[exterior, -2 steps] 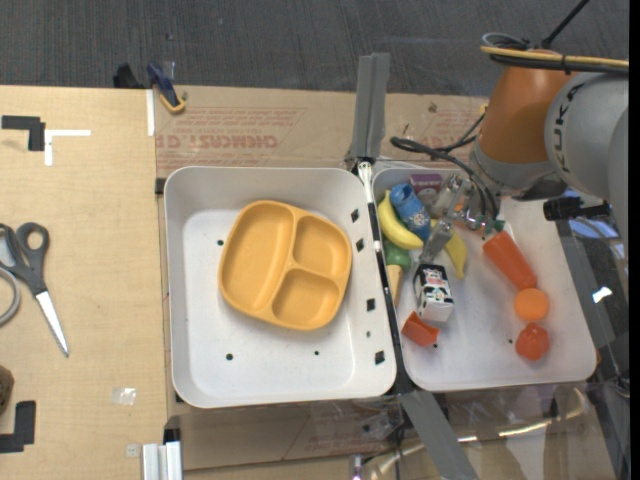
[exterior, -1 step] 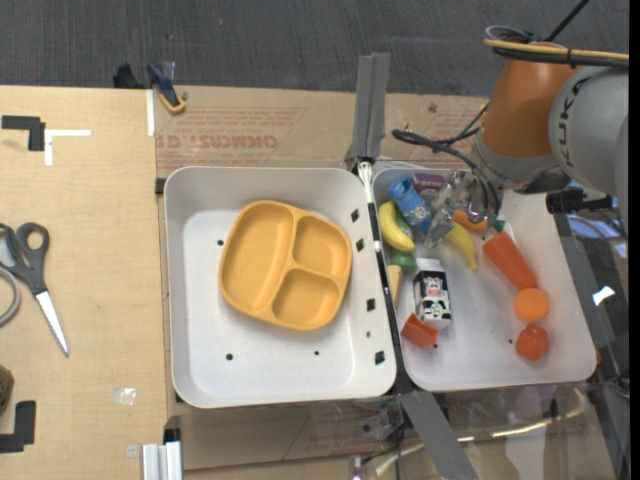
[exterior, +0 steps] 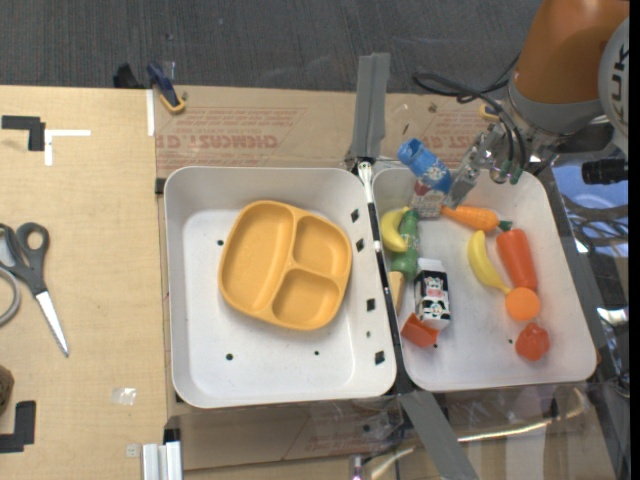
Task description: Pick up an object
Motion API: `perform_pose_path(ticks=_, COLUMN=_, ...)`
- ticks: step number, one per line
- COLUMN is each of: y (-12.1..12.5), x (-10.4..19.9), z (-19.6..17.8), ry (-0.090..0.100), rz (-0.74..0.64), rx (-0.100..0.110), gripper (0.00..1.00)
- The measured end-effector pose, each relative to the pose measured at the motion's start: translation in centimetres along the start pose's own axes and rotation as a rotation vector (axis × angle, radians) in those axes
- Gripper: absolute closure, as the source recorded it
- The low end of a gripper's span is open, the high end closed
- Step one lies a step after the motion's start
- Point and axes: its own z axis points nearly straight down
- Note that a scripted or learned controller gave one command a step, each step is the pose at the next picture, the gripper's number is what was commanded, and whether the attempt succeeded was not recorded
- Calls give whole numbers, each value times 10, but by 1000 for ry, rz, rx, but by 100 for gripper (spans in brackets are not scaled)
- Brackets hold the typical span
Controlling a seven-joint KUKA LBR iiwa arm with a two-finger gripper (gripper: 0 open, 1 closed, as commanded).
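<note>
The gripper is hanging low over the far left part of the right bin, reaching in from the upper right, with the grey wrist and its cables sloping down toward the toys and the orange band of the arm sitting high at the top right corner. Whether its fingers are apart or together I cannot tell, since they are blurring into the clutter beneath. Just beside the tip, a blue carton is lying tilted near the bin's far rim, and a small carrot is lying just in front of the tip. Farther out, a yellow and green corn cob is resting against the divider side, a banana is curving next to a bigger carrot, and an orange ball and a red tomato are sitting nearer the front. A small milk carton is lying near the middle with a red block just below it. In the left bin, a yellow divided plate is lying flat. Scissors are resting on the bench at the far left.
</note>
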Motion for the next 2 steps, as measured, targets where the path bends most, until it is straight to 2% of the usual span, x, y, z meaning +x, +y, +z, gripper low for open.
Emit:
perform_pose_path(ticks=1, y=16, x=67, z=-20, ry=3, rz=183, rx=1, gripper=100)
perform_pose_path(ticks=2, y=80, x=57, z=-33, ry=2, rz=237, rx=1, gripper=100)
